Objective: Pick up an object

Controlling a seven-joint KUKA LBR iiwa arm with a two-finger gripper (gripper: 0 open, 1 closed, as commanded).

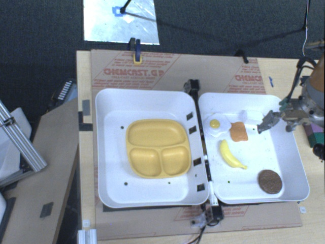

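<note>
The right bin (289, 151) holds a fried egg toy (217, 124), an orange bread-like piece (238, 131), a yellow banana (231, 154) and a round brown cookie (269, 181). A small pale translucent piece (242, 116) lies behind the orange one. My gripper (268, 121) hangs over the bin's right half, a little to the right of the orange piece, with nothing seen between its fingers. The grey arm comes in from the right edge.
The left bin (109, 136) holds a yellow divided plate (155, 147) with three compartments. Black clips (193, 131) run along the seam between the bins. A yellow clamp (137, 52) sits at the cardboard's far edge. A metal frame (20, 141) stands at the left.
</note>
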